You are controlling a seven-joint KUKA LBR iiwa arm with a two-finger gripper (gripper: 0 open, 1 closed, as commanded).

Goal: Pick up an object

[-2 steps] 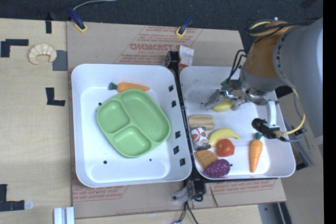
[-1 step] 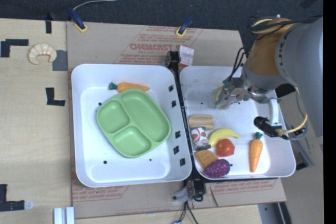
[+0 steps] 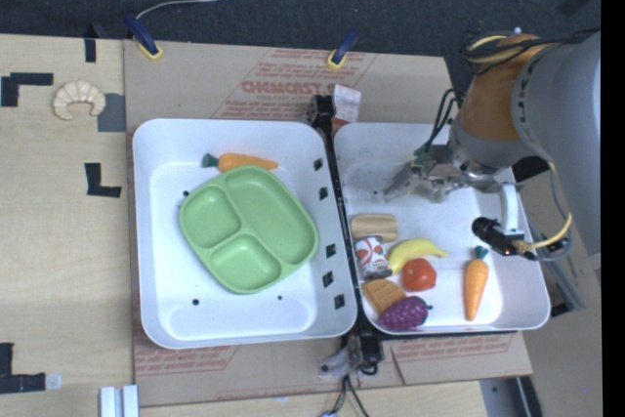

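Note:
My gripper [image 3: 410, 181] hangs low over the upper middle of the right bin [image 3: 532, 308], above bare white floor. Below it lie a tan bread roll [image 3: 374, 226], a small red-and-white can [image 3: 369, 255], a yellow banana [image 3: 416, 251], a red tomato [image 3: 419, 274], a brown cracker [image 3: 382, 293] and a purple grape bunch [image 3: 403, 312]. An orange carrot [image 3: 475, 284] lies upright near the bin's right side. Nothing shows in the gripper's grasp.
The left bin [image 3: 156, 308] holds a green divided plate [image 3: 248, 228] and a second carrot [image 3: 244, 162] at its top. A croissant [image 3: 78, 99] lies on the bench at far left. A small box [image 3: 344, 103] sits at the bins' top junction.

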